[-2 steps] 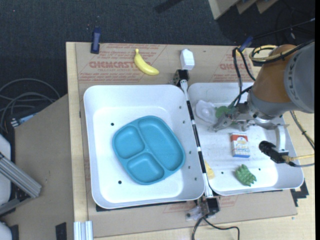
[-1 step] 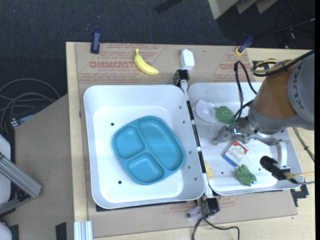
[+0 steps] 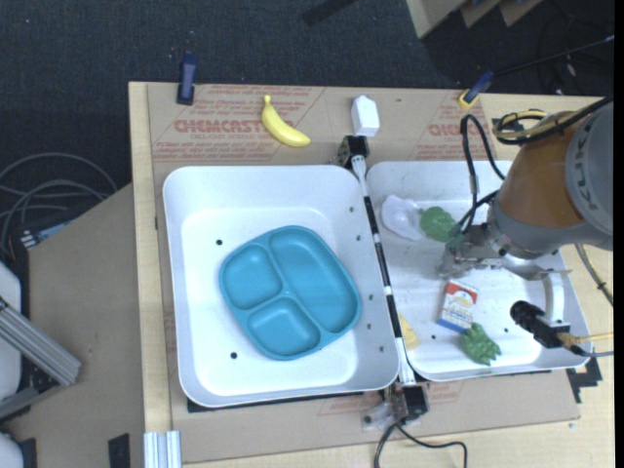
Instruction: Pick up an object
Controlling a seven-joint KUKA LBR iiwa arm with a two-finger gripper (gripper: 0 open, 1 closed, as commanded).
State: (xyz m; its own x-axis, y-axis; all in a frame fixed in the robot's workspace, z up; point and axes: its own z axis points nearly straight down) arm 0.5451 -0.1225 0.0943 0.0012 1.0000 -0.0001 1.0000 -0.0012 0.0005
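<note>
The tool (image 3: 468, 252), its state impossible to tell, hovers in the right bin (image 3: 556, 354) just above the small carton (image 3: 457, 308), which looks light, stiff and crushable, best pinched across its 2 narrow sides.

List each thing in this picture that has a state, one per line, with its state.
Blue divided plate: upright in the left bin, compartments bare.
Small carton: lying flat in the right bin.
Banana: lying on the bench, outside both bins.
Tool: low in the right bin, above the carton.
</note>
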